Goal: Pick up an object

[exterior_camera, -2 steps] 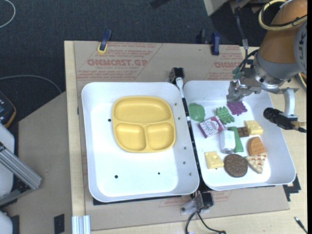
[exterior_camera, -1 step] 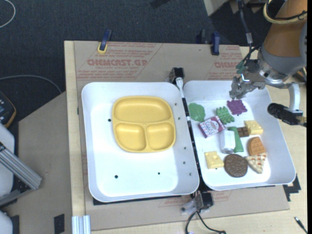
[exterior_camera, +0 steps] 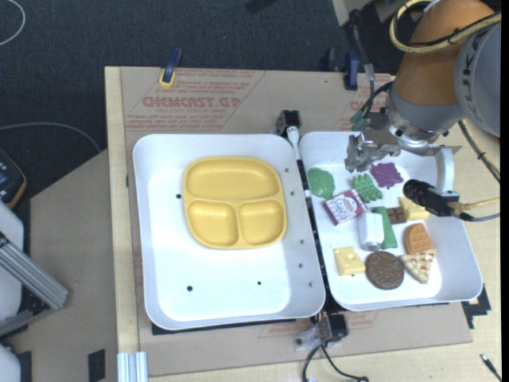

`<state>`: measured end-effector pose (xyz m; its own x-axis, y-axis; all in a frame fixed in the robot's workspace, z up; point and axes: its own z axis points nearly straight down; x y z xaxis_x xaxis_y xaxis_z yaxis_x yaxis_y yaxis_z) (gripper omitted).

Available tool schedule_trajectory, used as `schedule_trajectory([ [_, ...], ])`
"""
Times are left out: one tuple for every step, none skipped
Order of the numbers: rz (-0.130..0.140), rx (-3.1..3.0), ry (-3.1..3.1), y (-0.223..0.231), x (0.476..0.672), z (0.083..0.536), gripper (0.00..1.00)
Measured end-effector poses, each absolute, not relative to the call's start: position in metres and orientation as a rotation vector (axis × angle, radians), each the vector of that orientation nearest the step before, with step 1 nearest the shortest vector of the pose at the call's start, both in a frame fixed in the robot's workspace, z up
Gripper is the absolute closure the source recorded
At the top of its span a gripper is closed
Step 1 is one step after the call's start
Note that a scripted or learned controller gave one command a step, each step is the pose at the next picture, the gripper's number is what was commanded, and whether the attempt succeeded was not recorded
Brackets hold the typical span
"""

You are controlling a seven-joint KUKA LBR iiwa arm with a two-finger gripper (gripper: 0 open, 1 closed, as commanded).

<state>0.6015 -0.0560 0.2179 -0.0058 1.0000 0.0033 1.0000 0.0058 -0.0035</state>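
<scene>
Nearest the camera, along the front of the right bin point(exterior_camera: 457, 281), sits a row of play food: a pale yellow cheese square point(exterior_camera: 347, 259), a round dark brown cookie point(exterior_camera: 385, 270) touching it on the right, and a pizza slice point(exterior_camera: 419, 266) beside that. Just behind the pizza slice lies an orange waffle-like piece point(exterior_camera: 417, 238). Toward the middle of this bin are a white block point(exterior_camera: 371, 230) with a green stick point(exterior_camera: 387, 227) against its right side, and a small pink and white packet point(exterior_camera: 344, 207) lying tilted. Farther back lie a green leaf shape point(exterior_camera: 320, 183), a ridged green piece point(exterior_camera: 367, 187) and a purple piece point(exterior_camera: 386, 173).

I am the gripper point(exterior_camera: 364, 156), reaching in from the right on a grey arm with an orange band. I hang over the back part of the right bin, just above the ridged green piece and the purple piece. Whether I am released or clenched cannot be told from this angle, and no object can be seen in my grasp.

On my left, the left bin point(exterior_camera: 155, 237) holds a yellow divided tray point(exterior_camera: 235, 200) with three compartments, one large and two small.
</scene>
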Motion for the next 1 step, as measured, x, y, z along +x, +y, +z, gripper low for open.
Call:
schedule_trajectory([
  [-0.002,-2.220,-2.224,-0.0595,0.6075,0.2171,1.00],
])
